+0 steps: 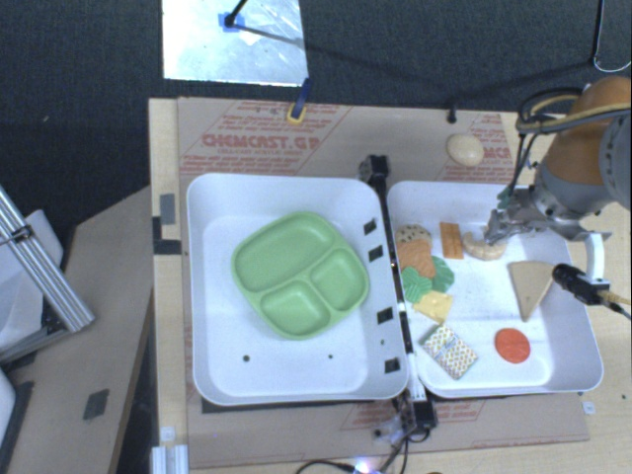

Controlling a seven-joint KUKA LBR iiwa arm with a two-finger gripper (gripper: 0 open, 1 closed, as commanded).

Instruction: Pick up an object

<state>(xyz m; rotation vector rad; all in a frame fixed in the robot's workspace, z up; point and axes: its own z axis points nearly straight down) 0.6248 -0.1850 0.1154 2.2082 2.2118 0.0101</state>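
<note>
We see the hand [491, 233] low in the right bin [568, 358], its tip right at a pale round biscuit-like piece [483, 249] near the back wall; we cannot tell whether it is grasping that piece or not. That piece lies flat, just beside an orange cracker [451, 240]. We judge it light, stiff and thin, likely toy food with a smooth skin, so it may slip or tip on its edge; taking it across its width, low at the rim, looks best. Other candidates sit well apart: a tan wedge [529, 285], a red disc [512, 345] and a patterned block [450, 351]. The green tray [296, 275] fills the left bin [212, 255] on the worktop [267, 131]
</note>
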